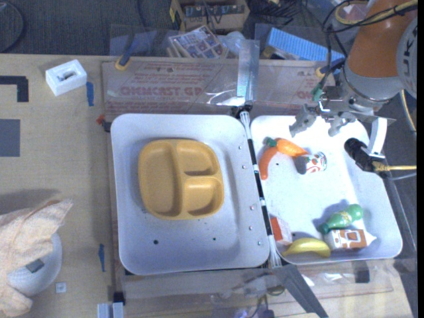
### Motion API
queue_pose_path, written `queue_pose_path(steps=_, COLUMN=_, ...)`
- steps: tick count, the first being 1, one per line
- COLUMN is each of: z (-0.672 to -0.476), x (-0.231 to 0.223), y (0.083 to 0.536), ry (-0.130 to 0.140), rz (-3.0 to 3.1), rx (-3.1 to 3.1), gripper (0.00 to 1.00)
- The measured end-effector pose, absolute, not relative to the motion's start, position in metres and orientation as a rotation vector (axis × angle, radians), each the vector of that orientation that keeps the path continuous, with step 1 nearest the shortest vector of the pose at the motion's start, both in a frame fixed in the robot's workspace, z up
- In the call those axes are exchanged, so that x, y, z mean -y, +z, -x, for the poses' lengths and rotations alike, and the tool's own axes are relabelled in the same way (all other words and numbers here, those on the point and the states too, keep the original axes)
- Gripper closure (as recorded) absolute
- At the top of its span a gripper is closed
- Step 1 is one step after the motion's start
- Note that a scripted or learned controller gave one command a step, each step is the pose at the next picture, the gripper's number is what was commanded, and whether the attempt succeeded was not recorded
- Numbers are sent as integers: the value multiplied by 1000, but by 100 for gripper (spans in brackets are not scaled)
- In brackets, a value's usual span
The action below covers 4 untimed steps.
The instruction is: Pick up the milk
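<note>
Gripper [322,124] open above boxy milk [349,238].

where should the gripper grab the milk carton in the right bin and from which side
Probably across the milk carton's broad flat sides at mid-body, coming straight down from above. It lies in the right bin's near corner, with the banana touching its left end, a green item just behind, and the bin wall close by, so sideways approaches look crowded. The gripper is at the bin's far end.
</note>
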<state>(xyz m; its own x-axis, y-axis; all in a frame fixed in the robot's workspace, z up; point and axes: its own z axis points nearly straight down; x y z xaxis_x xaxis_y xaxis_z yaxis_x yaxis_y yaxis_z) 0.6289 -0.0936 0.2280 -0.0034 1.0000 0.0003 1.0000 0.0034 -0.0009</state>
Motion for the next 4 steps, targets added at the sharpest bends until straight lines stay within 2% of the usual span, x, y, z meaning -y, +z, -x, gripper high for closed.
queue_pose_path(steps=1, z=-606, x=129, y=125, ry=-19, rz=2046, rx=2410, gripper=0)
queue_pose_path(steps=2, z=-613, x=164, y=112, ry=-37, rz=1791, rx=2642, gripper=0)
queue_pose_path(steps=3, z=-615, x=225, y=87, ry=-2, rz=1458, rx=2793, gripper=0)
queue_pose_path(steps=4, z=-616, x=228, y=100, ry=-6, rz=1470, rx=2796, gripper=100)
